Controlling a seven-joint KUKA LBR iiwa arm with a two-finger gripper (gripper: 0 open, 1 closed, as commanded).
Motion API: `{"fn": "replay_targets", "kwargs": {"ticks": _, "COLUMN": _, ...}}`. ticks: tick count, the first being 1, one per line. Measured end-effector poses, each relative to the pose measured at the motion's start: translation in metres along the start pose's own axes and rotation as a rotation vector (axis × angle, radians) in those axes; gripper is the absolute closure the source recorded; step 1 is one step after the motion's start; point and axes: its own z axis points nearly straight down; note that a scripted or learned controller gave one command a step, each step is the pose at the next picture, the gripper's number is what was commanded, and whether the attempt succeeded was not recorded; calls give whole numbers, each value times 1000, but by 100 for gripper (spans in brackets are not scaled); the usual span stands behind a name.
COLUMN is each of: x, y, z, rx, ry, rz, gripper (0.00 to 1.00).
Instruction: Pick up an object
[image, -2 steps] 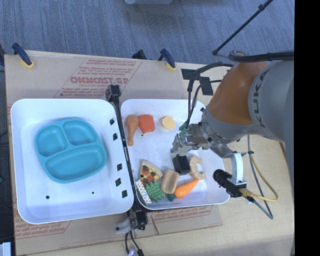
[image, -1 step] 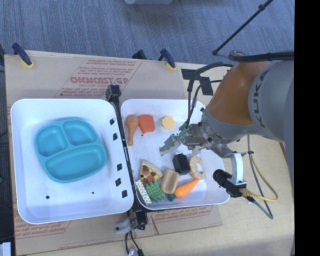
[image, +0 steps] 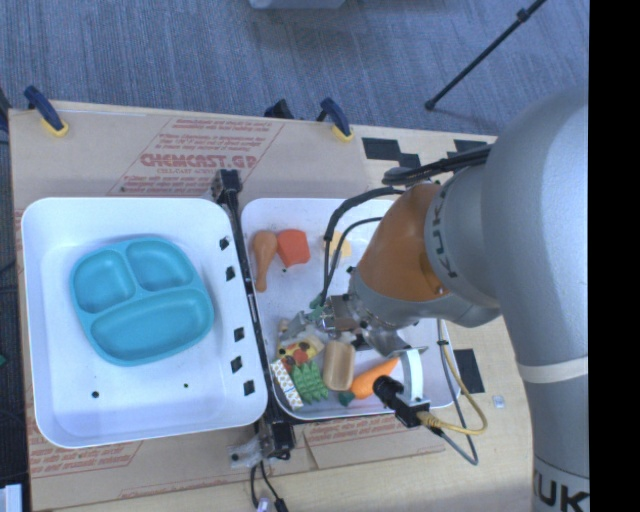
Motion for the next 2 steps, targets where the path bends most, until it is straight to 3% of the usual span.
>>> {"fn": "replay_targets", "kwargs": {"ticks": 1, "x": -3, "y": -18, "z": 12, "rx": -24, "ry": -8, "rz": -125, "gripper": 0}}
{"fn": "replay_targets", "kwargs": {"ticks": 2, "x": -2, "y": -18, "z": 2, "rx": -22, "ry": -7, "rz": -131, "gripper": 100}}
